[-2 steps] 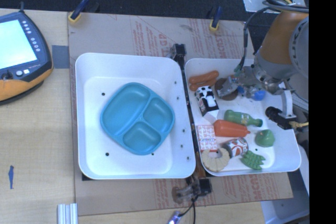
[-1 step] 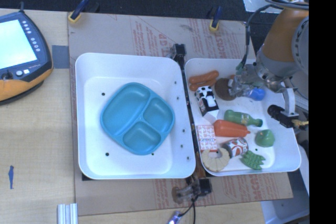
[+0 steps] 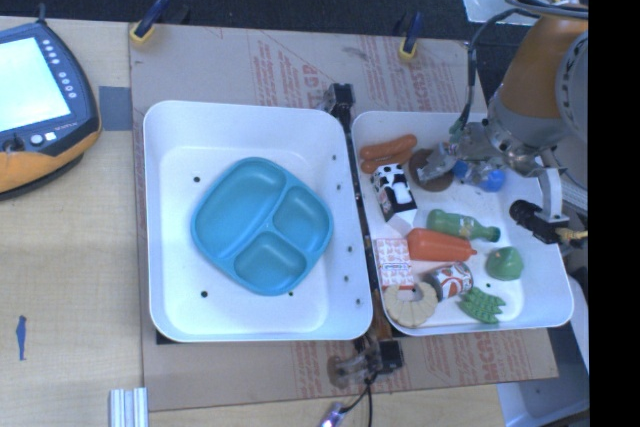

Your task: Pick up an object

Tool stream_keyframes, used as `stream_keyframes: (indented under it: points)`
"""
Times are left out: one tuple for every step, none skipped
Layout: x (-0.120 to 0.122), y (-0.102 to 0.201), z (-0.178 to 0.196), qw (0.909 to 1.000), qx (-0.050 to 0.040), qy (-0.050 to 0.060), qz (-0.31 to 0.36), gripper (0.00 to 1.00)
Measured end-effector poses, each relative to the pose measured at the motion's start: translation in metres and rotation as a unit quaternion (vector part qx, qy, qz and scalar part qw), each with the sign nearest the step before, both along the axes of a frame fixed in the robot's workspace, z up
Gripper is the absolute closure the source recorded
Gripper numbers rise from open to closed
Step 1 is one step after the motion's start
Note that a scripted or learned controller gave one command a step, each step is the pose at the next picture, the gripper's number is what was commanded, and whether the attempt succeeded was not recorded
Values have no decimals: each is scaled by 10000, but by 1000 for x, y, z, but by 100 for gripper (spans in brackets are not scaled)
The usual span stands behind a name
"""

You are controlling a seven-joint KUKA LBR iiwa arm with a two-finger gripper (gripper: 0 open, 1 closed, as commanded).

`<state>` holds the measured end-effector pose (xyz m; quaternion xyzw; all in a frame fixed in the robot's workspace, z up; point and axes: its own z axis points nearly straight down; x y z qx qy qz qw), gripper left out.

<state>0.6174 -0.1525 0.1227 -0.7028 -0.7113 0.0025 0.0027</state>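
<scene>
Gripper (image 3: 462,161): hanging low over the far side of the right bin (image 3: 545,315), amid wrist clutter; can't tell its state from this angle.
Nearest object: brown round piece (image 3: 432,175), sitting just under the tool, beside the hot dog (image 3: 387,150).
Other candidates: green bottle (image 3: 462,226), carrot (image 3: 437,245), cow-print carton (image 3: 395,190), green lump (image 3: 505,263), all lying loose in the right bin.
Left bin (image 3: 160,215): carrying the blue divided plate (image 3: 262,225), well apart from the arm.
Handling guess: toys are looking light, stiff plastic, likely slick; bottle and carrot are offering narrow bodies, so I'm favouring a pinch across the middle.
Risk: items are crowding each other, so a neighbour may be getting nudged.
Hidden: tool end is blurring into blue fittings (image 3: 487,177); brown piece is partly covered, shape unclear.
</scene>
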Motion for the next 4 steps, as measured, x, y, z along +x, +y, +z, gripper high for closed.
stream_keyframes:
  points:
    - [0,-1,10,10000,-8,-15,6,100]
    - [0,-1,10,10000,-9,-13,8,0]
    - [1,-2,21,10000,-19,-34,13,100]
    - [1,-2,21,10000,-19,-32,14,0]
